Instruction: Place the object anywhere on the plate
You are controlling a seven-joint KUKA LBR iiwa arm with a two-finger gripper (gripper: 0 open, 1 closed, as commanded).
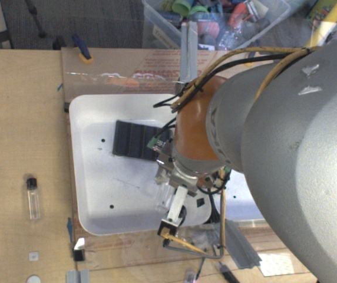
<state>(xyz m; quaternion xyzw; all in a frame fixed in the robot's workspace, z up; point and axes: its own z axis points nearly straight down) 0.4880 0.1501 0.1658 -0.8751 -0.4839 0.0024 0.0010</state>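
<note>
A black ridged rectangular block (133,139) lies flat in the upper middle of the left white bin (92,175). My gripper (169,194) hangs over the right side of that bin, just right of and below the block, under the orange wrist band (195,131). The big grey arm (286,158) hides the right part of this bin and nearly all of the other bin. A curved white edge (202,216) peeks out beneath the wrist; whether it is a plate is unclear.
A small clear vial (33,198) lies on the wooden bench left of the bin. A clear tub of coloured items (215,7) stands at the back. A blue clip (83,52) sits at the back left, and grey metal strips (239,247) lie at the front.
</note>
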